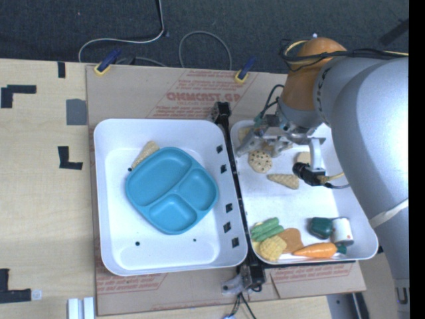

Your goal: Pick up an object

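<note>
- On the far left of the bench (pixel 40 198) you have only black marker shapes on pale wood; nothing there is worth reaching for.
- In the left bin (pixel 109 244) lies a blue divided plate (pixel 172 189), with a tan wafer-like piece (pixel 145 153) peeking from under its upper left edge. The plate is broad and flat, so I judge it a poor first target.
- Behind the bins, red print on the cardboard sheet (pixel 192 92) reads roughly "CHEMCAST GP"; it is faint and slanted, so take that reading as probable, not sure.
- In the right bin (pixel 368 241), the gripper (pixel 269 141) hangs low at the upper left corner, just beside a round speckled cookie (pixel 259 160). I cannot tell whether it is parted or closed, and nothing shows as caught in it.
- If the cookie is your object, centre over it, come straight down, and close across its width; it lies flat, so go close to the bin floor or you will skim over it.
- A tan wedge (pixel 283 181) lies just right of the cookie; keep clear of it.
- Along the bin's near edge sit green beans (pixel 265 229), a corn piece (pixel 271 247), a carrot (pixel 316 250) and a dark green item (pixel 321 227), crowded together and harder to isolate.
</note>
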{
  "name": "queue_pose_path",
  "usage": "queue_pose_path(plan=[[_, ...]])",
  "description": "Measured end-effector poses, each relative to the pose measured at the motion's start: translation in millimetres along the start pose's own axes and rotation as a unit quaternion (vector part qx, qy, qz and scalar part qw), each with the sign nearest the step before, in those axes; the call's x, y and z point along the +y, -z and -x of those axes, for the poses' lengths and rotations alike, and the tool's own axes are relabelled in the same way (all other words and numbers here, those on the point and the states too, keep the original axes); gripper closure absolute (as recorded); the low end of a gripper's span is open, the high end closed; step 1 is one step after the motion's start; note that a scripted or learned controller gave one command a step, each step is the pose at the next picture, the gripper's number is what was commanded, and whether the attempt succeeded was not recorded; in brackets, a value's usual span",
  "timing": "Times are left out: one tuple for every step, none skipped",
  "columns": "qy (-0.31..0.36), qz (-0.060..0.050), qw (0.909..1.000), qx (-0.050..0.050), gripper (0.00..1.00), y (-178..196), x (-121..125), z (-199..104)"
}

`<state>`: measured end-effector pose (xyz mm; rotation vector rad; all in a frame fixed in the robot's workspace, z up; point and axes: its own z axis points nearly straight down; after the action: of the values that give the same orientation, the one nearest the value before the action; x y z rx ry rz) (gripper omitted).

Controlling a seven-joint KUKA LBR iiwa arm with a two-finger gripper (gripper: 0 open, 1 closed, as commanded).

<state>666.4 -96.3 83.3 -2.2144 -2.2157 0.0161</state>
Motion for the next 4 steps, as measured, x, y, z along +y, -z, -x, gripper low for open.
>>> queue_pose_path(plan=[[0.0,0.008,1.0,0.0,0.0,3,-12,15],[-0.001,0.001,1.0,-0.001,0.0,1,0,5],[-0.001,0.0,1.0,0.001,0.0,2,0,7],[-0.002,0.001,1.0,-0.002,0.0,2,0,4]])
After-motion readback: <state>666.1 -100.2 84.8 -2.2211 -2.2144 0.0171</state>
